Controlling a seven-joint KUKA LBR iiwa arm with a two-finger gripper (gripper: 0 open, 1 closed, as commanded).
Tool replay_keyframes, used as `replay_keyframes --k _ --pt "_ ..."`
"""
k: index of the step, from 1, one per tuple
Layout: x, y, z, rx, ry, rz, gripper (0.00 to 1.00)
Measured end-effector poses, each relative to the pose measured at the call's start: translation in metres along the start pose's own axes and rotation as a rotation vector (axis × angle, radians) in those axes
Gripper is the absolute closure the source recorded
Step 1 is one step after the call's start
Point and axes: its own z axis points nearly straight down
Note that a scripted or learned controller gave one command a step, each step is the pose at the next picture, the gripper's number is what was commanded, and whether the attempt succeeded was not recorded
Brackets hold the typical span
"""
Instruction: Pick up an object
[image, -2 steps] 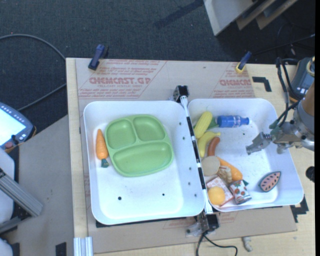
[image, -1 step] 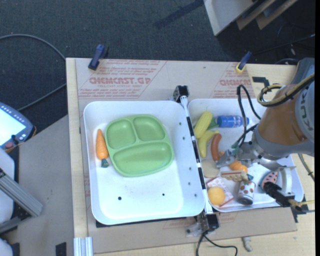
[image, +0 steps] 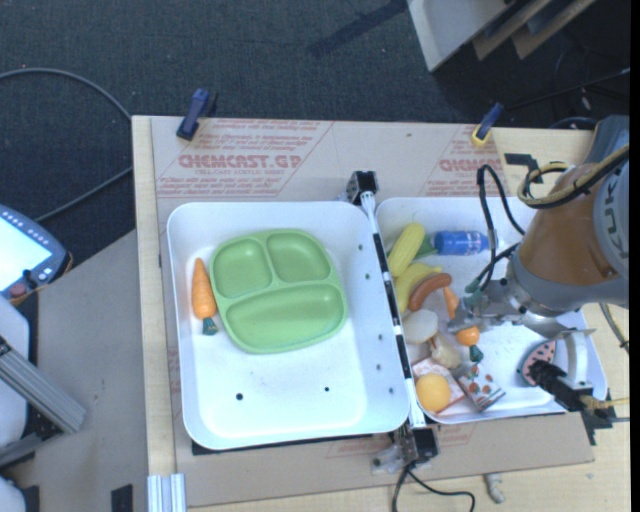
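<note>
arm (image: 575, 250): grey casing; orange band above wrist; black cables looped along it

The bench (image: 300, 165) looked like pale board with a matt, papery face printed in red lettering. The 2 white bins, left (image: 270, 400) and right (image: 440, 212), appeared to be smooth plastic with a soft sheen. The green divided plate (image: 278, 290) was smooth, matt plastic. The toy carrot (image: 203, 290), yellow banana (image: 405, 250), sausage (image: 430, 290) and orange fruit (image: 433, 392) looked like smooth moulded plastic, slightly glossy. The blue bottle (image: 460, 241) was shiny plastic. The arm (image: 570, 250) had a satin orange band and smooth grey casing. The floor (image: 150, 50) looked dark, rough and carpet-like. 2 clamps (image: 194, 114) looked like hard plastic.
</note>
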Motion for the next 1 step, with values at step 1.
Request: replay_keyframes --k 1 --pt "0.053 0.042 -0.079 0.001 0.001 -0.003 1.0"
